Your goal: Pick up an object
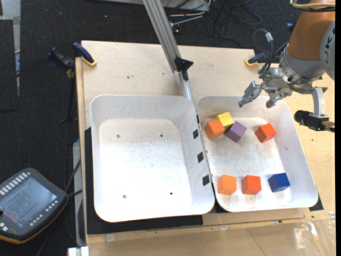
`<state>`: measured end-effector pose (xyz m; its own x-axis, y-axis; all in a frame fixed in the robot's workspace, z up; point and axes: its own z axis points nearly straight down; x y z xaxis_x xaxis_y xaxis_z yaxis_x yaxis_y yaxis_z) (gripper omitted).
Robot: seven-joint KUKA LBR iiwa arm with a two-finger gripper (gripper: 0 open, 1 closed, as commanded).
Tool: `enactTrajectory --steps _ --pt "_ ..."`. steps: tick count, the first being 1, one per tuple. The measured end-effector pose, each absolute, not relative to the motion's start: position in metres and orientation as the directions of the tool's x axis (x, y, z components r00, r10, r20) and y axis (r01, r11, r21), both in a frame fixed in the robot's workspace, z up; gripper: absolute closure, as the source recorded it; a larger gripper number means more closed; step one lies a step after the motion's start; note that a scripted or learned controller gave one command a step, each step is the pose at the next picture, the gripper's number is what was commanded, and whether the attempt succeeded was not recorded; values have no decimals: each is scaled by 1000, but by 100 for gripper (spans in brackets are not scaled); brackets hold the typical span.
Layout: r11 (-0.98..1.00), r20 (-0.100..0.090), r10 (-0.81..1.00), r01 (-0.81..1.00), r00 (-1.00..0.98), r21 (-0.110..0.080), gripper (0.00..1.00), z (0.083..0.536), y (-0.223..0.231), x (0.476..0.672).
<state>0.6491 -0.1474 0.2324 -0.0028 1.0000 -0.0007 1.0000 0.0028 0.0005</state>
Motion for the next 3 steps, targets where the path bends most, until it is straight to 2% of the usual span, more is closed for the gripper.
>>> enactTrajectory --steps 1,2,3 --pt "3 -1 1000 1000 -3 0 0 232 -147 649" --pt "3 0 1000 1000 -3 -4 0 179 -139 656" --pt "2 1 1000 1000 -2 2 0 121 -132 655"
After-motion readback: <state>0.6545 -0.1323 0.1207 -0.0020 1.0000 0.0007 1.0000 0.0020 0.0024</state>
